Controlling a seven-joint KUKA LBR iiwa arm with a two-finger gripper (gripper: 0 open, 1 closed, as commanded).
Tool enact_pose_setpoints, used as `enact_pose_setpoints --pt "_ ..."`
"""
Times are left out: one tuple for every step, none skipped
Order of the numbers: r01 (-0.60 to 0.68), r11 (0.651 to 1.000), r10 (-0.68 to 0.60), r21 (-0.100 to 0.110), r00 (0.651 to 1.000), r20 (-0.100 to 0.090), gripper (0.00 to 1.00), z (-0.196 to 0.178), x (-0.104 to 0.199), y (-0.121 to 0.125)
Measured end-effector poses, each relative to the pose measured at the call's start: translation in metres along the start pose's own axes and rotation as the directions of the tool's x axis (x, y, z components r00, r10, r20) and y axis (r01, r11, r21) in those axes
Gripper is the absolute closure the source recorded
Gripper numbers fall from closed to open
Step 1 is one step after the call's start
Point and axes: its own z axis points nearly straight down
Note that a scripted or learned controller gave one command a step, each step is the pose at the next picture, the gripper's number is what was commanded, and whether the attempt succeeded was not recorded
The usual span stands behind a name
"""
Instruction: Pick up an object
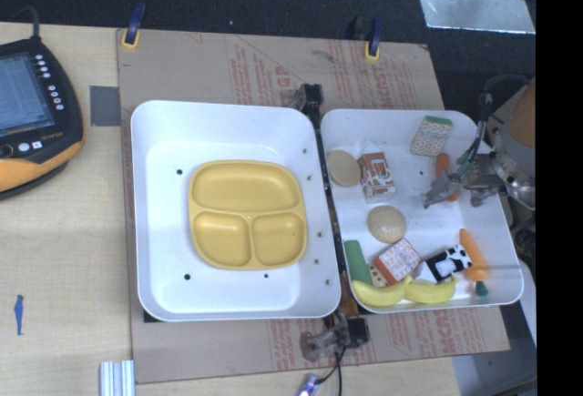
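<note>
Yellow divided plate, white bins, yellow banana, orange carrot

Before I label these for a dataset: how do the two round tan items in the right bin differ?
The upper round tan item lies near the right bin's left wall beside a small carton; the lower round tan item sits mid-bin. The upper looks flatter and duller, the lower paler and domed. Both are roundish and similar in size.

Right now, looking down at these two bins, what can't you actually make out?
- Gripper: too small and blurred in the camera view to tell how it stands or whether it touches anything.
- Arm: cut off at the right side.
- Small boxes: print too tiny to read.
- Banana: partly covered by the box and the black-and-white toy lying against it.
- Handheld screen: cut off by the left edge.
</note>
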Motion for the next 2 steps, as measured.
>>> enact_pose_setpoints --pt "-0.004 1.000 0.004 -0.003 1.000 -0.001 0.00 -0.012 -0.020 0.090" --pt "-0.002 1.000 0.002 -0.003 1.000 -0.001 0.00 0.006 -0.020 0.111"
